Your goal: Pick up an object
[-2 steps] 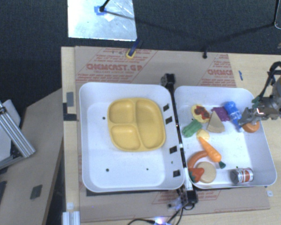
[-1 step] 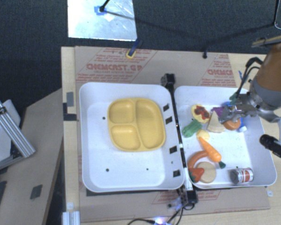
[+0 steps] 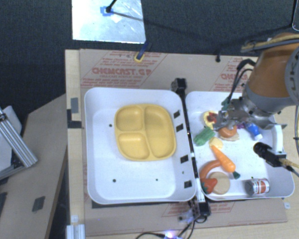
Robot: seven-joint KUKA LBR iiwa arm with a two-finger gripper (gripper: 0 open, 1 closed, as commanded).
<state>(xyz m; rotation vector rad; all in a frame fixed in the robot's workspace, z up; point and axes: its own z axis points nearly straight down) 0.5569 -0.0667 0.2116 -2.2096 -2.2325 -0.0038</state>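
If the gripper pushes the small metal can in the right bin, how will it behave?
The small silver can with red label lies on its side, so it would probably roll. Its smooth, rounded wall may slip between fingers. It looks rigid, unlikely to deform.

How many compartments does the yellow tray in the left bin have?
3: the yellow tray has two upper compartments side by side, one lower left; the right one runs down its right side.

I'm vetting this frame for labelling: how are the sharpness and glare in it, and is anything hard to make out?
Camera view: lighting even, both bins bright white; glare on the foil-like sheet at top washes out its surface. The yellow tray and carrot read sharply. Around the tool the small toys crowd together, slightly soft, so its fingers cannot be made out.
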